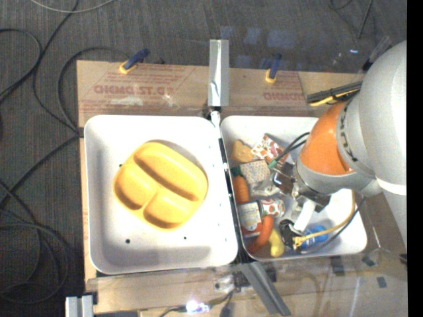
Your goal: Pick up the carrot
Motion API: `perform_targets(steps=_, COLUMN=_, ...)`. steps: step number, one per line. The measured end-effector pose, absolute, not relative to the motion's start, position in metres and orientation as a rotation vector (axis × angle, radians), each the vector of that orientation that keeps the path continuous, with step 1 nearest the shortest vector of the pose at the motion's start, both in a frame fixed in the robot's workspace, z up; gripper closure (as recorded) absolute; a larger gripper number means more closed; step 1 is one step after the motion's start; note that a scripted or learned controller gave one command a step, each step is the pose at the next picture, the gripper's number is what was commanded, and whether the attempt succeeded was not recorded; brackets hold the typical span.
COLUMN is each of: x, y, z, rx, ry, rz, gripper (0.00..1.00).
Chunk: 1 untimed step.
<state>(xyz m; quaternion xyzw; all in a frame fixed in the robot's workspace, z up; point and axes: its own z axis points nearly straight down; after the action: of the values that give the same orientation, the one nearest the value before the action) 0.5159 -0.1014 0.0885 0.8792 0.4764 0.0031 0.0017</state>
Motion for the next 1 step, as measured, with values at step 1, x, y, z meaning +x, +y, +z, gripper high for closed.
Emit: perform_targets(steps=1, x=0.5200, y=-0.1346, z=0.1261, rx=2.766, ry=1.494, rz=-0.007, gripper=0.00)
